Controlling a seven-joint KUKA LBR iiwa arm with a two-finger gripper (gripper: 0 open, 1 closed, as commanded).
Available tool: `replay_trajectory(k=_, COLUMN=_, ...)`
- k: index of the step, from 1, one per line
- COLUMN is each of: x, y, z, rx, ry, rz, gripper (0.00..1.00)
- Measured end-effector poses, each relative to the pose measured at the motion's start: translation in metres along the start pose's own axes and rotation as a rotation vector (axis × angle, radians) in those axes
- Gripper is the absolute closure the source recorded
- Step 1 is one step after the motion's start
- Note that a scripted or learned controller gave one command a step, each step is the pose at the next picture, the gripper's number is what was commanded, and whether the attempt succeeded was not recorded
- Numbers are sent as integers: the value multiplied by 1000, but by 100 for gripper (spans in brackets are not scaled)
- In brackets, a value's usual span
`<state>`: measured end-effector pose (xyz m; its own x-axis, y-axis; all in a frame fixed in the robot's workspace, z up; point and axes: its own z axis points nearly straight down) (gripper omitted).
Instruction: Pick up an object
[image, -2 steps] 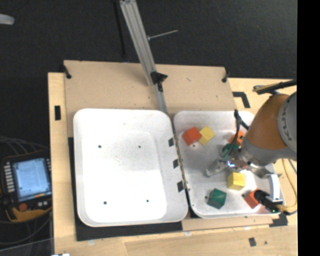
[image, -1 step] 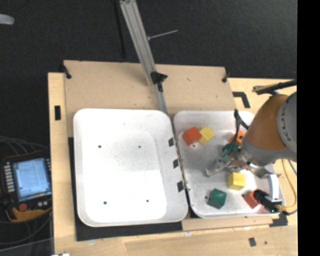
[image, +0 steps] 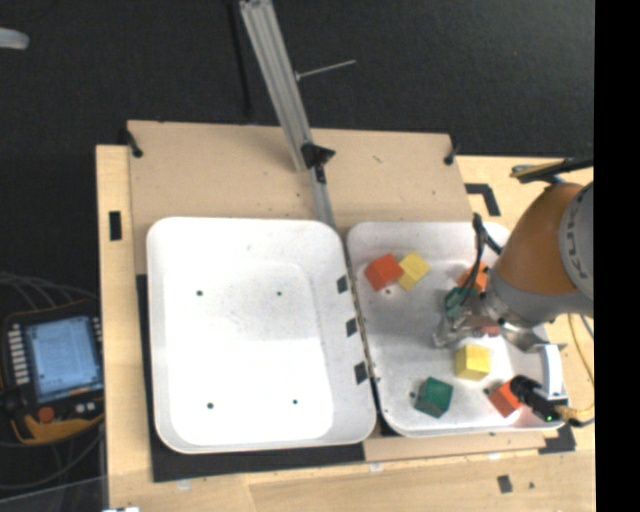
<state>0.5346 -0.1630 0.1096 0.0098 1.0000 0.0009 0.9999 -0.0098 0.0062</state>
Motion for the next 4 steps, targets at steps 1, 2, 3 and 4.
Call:
replay_trajectory(k=1, x=-1, y=12, z=-58, rx=-2, ry=-3, rz=-13, gripper=100)
replay_trajectory(k=2, x=-2, y=14, z=-112, rx=-2, ry=-3, rz=-14, gripper=100)
replay_trajectory(k=3, x=53, y=18, z=-125, rx=1, ry=0, rz=-18, gripper=100)
replay_trajectory(k=4, x=102, y=15, z=-115, rx=5, ry=-1, rz=-15, gripper=100)
